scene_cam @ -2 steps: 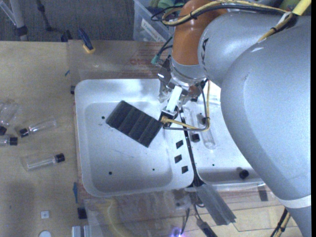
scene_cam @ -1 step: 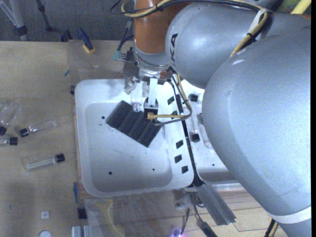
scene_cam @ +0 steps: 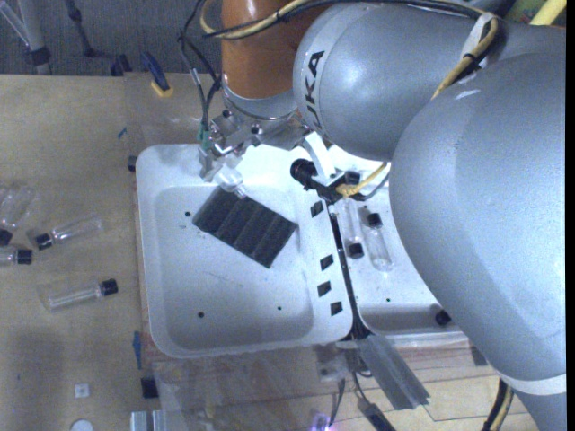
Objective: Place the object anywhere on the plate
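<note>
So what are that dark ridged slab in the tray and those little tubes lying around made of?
The dark ridged plate looks like matte black plastic or rubber: dull, no glare, with parallel ribs. The vial in the right bin and the vials on the bench look like clear glass or plastic, see-through with dark caps; which one, the picture cannot tell. The left bin appears to be smooth white moulded plastic.

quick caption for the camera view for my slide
KUKA arm's gripper poised over the dark ridged plate in the left bin; a clear vial lies in the right bin.

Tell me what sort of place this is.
Probably a robotics lab bench: a KUKA arm trailing cables reaches over white bins, one holding a dark ridged plate, and clear vials lie scattered on the wooden benchtop.
</note>
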{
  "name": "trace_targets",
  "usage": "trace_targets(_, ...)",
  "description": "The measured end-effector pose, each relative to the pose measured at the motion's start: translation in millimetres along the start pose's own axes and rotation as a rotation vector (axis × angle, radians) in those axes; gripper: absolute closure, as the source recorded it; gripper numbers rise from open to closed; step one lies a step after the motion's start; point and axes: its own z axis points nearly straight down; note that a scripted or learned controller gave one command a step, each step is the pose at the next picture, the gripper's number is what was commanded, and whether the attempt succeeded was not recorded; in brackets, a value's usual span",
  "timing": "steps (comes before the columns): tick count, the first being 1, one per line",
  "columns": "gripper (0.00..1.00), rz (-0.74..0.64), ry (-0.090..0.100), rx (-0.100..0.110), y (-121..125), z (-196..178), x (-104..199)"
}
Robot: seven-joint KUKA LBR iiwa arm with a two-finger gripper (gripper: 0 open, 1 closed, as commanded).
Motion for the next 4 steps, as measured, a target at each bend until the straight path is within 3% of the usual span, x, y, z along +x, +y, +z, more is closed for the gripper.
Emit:
trace_targets(1, 1.0, 0.004, 0.0, -0.005, 0.7, -10.7, -1.4)
trace_targets(2, 1.0, -0.468, 0.003, 0.004, -1.8, 72.3, -2.5)
trace_targets(4, 1.0, -1.447, -0.013, -0.017, -6.1, 103.7, 13.9)
